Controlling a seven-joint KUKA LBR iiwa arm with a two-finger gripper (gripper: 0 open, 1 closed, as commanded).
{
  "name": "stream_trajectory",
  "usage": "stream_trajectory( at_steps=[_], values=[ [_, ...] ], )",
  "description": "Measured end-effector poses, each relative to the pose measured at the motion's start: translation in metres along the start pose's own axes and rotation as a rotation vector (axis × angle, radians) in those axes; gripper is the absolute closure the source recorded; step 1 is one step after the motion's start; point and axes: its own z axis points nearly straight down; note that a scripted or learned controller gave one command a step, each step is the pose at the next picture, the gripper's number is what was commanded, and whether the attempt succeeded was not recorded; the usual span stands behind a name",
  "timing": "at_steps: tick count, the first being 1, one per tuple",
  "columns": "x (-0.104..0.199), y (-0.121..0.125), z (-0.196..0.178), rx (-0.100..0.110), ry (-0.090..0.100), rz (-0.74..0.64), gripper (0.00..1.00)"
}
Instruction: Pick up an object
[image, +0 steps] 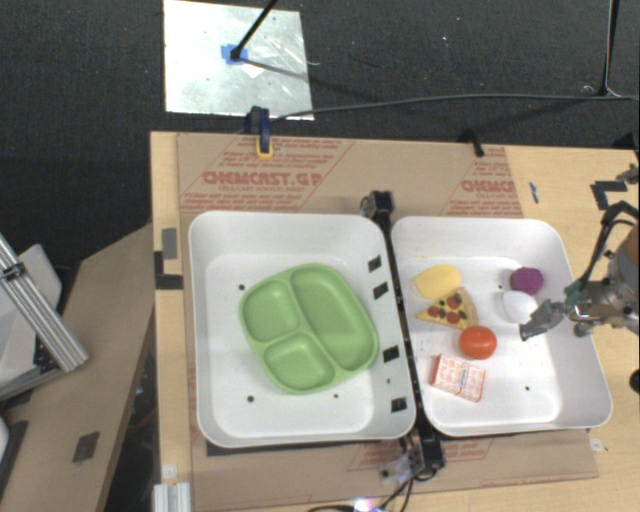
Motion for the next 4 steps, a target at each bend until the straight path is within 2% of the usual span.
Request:
stream_trajectory(
  at_steps=[1,2,4],
  values=[
    [0.000,0.003,-0.005,-0.010,-0.003,-0.004,0.00],
    [-0.008,0.009,0.046,-0.007,-0.002,-0.001,0.00],
    [-0.012,0.011,0.126,-0.009,-0.002,-0.002,0.00]
  ],
)
